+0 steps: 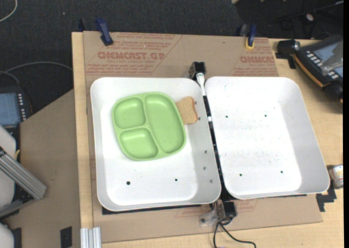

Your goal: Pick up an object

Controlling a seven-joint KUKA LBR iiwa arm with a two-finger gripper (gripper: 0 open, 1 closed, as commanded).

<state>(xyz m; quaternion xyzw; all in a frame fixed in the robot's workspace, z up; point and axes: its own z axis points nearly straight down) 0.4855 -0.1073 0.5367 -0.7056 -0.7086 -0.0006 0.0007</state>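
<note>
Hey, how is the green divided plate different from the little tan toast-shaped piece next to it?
The green divided plastic plate is far larger than the tan toast-shaped piece. The plate is bright green with three compartments; the piece is light brown and looks flat, with no compartments. The plate sits near the middle of the left white bin; the piece lies at the plate's upper right rim. Both rest in that left bin.

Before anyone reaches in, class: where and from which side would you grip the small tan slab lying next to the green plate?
Grip the tan slab across its two long edges, coming straight down. It lies flat in the left bin, its left edge against the green divided plate, so pinching toward its lower end, nearer open bin floor, probably works best.
</note>
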